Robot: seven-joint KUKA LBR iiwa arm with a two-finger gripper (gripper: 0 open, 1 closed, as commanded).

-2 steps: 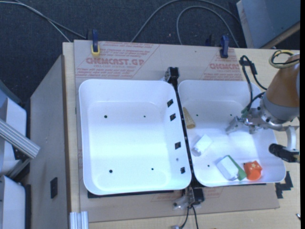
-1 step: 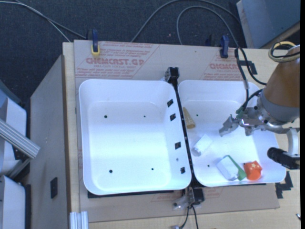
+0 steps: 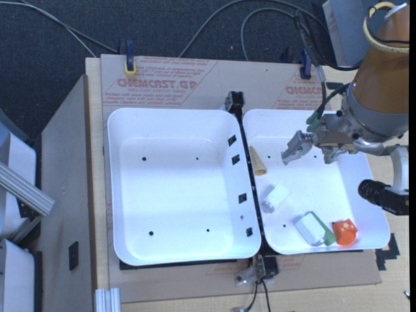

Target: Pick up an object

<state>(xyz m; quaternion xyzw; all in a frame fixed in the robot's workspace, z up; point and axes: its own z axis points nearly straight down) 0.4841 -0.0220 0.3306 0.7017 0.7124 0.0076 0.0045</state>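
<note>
Robotics lab: clamped bench (image 3: pixel 162 77), white bins (image 3: pixel 123 125), cables (image 3: pixel 214 18)

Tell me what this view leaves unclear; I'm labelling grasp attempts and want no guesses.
- Gripper, camera view: too small and blurred to judge the fingers.
- Arm: cut off by the right and top edges.
- White object in the right bin: white on white, shape unreadable.
</note>
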